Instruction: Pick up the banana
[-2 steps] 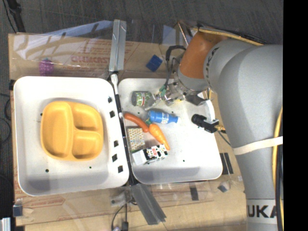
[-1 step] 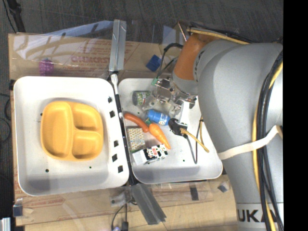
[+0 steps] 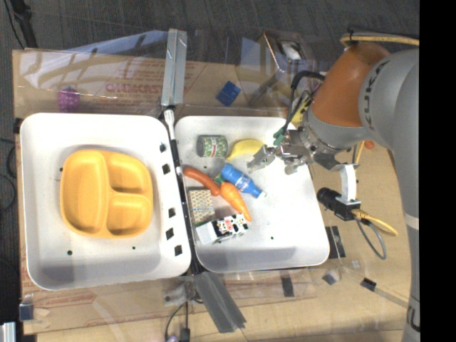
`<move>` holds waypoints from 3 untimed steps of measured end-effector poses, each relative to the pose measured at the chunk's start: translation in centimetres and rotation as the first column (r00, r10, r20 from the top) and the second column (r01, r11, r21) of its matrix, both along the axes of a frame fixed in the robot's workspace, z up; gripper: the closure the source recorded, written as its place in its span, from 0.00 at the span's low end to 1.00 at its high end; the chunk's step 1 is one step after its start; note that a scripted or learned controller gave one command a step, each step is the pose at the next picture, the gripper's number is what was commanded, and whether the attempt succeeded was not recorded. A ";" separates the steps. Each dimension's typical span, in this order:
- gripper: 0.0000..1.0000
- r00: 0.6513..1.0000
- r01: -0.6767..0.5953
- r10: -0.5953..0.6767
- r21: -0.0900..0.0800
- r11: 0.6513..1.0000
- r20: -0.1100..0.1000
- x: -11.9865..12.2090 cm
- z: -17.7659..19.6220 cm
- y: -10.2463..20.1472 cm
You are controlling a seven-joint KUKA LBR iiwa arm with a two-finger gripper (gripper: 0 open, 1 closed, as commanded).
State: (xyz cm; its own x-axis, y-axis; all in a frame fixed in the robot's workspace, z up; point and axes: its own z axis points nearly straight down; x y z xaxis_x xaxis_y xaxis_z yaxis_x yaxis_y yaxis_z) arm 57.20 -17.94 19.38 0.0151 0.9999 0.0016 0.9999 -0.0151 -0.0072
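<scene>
The banana (image 3: 244, 148) is a short yellow piece lying near the back of the right bin (image 3: 299, 234), beside a green can (image 3: 211, 146). My gripper (image 3: 276, 162) hangs low over the bin just to the banana's right. It is open, and its left finger (image 3: 259, 159) reaches down close to the banana's right end. Nothing sits between the fingers. The grey arm with its orange band (image 3: 342, 91) comes in from the right.
A blue bottle (image 3: 241, 179), an orange carrot (image 3: 234, 197), a red pepper (image 3: 201, 179), a patterned sponge (image 3: 201, 206) and a small box (image 3: 222, 228) crowd the right bin's left half. A yellow divided plate (image 3: 107, 191) fills the left bin (image 3: 43, 262). A blue block (image 3: 229, 92) lies behind the bins.
</scene>
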 end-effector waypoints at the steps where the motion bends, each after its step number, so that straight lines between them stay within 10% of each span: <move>1: 0.00 1.000 -0.009 0.009 0.000 1.000 -0.001 6.3 -8.9 -0.8; 2: 0.00 0.987 -0.162 0.162 0.002 0.987 0.004 8.7 -9.9 -2.2; 3: 1.00 0.986 -0.168 0.168 0.002 0.986 0.002 8.7 -9.4 -2.1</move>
